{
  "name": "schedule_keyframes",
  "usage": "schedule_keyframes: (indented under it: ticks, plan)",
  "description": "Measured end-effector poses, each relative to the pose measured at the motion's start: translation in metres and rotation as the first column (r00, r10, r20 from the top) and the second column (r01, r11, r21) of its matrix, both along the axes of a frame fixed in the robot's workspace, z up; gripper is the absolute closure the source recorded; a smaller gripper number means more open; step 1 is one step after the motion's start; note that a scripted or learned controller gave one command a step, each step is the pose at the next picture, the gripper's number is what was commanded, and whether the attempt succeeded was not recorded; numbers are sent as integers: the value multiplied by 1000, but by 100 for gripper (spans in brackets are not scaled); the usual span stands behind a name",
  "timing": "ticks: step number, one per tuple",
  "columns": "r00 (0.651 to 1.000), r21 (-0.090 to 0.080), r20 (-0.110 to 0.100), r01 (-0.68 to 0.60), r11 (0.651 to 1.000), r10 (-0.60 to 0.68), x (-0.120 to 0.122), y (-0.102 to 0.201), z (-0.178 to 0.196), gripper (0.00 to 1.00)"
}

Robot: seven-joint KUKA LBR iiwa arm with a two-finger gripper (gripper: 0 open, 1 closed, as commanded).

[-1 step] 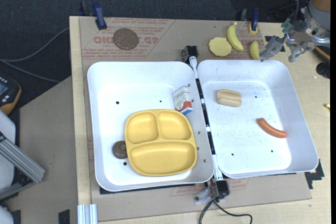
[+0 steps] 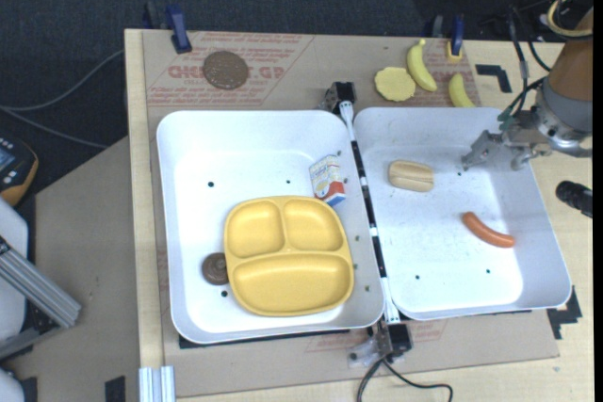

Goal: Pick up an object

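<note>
Over right bin (image 2: 528, 292), tool (image 2: 492, 149) empty.

Bench (image 2: 141, 202) carries two white bins (image 2: 179, 231) (image 2: 537, 268) side by side; behind them lie two bananas (image 2: 421, 67) (image 2: 459, 90), a yellow disc (image 2: 396, 84), a brown disc (image 2: 225, 69).

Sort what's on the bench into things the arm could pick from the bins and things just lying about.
For the job:
claw
bread roll
sausage
yellow tray
small carton
brown disc

Lying about, outside the bins:
two bananas
yellow slice
brown cookie
blue clamps
</note>
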State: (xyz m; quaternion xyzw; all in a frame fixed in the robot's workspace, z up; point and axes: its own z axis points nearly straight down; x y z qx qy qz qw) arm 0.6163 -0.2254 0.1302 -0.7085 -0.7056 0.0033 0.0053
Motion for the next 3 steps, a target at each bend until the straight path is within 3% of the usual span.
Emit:
schedule_keyframes:
  ticks: [1,2,3]
  plan:
    - [1000,2,3,-3,1000,3,-54,37,-49,0]
    - [1000,-1,7,-2,1000,2,-85,34,-46,0]
    - [1000,-3,13,-3,1000,3,-82,34,-35,100]
